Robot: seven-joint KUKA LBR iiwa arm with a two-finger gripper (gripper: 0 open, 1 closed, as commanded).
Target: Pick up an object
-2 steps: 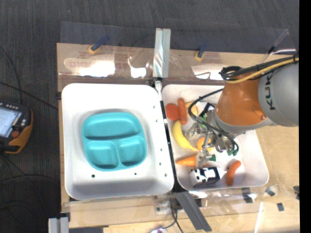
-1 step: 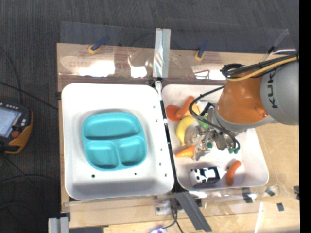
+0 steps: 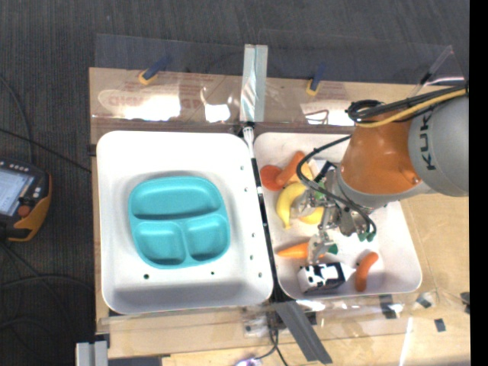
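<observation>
banana (image 3: 289,203) in right bin (image 3: 402,259), teal tray (image 3: 180,219) in left bin (image 3: 114,204)

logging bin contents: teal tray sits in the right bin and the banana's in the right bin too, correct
Not quite. The teal tray sits in the left bin, not the right one, as the camera view shows. The banana is in the right bin, as you said.
</observation>
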